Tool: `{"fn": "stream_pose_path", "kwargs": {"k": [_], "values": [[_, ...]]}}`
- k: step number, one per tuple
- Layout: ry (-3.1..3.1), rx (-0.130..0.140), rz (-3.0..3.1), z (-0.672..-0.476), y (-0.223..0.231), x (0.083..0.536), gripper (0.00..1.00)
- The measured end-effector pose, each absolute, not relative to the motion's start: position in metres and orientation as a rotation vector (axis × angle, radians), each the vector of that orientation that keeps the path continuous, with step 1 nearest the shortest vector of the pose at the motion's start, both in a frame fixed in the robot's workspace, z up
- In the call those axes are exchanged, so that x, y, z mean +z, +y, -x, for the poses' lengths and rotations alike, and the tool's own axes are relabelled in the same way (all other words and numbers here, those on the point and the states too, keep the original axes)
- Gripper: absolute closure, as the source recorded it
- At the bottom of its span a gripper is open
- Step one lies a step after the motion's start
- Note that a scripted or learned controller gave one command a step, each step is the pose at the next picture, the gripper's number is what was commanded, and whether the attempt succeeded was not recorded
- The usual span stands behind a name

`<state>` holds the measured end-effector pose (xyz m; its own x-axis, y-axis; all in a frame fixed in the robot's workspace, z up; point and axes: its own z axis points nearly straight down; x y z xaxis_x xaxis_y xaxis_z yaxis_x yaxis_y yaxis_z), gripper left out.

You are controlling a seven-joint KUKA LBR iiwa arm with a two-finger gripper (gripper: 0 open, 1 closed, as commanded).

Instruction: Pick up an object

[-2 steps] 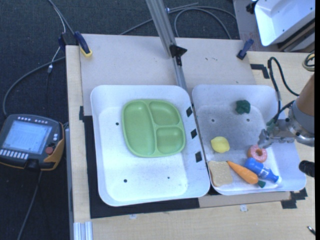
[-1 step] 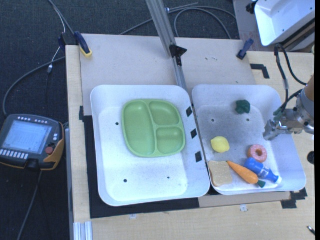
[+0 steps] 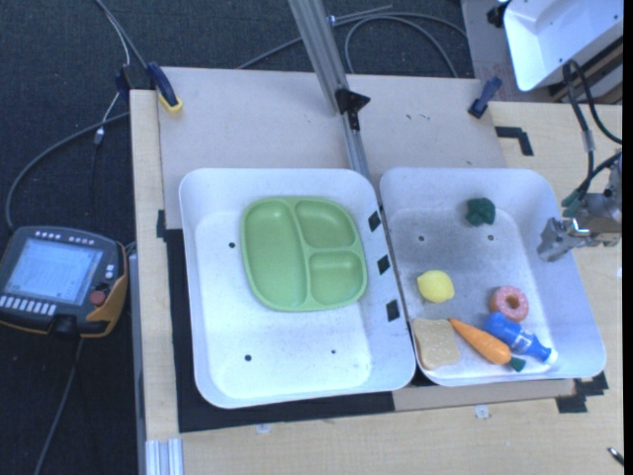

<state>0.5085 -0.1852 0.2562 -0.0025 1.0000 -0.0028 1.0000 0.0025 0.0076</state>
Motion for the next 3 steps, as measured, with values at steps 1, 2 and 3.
{"fn": "stream_pose_path", "kwargs": {"k": [1, 2, 3], "values": [[2.232, 0.003, -2.216, -0.526, -0.126, 0.246, 1.00], [2.228, 0.005, -2.213, -0.546, -0.084, 0.247, 1.00], [2.231, 0.005, -2.213, -0.560, -0.021, 0.246, 1.00]]}}
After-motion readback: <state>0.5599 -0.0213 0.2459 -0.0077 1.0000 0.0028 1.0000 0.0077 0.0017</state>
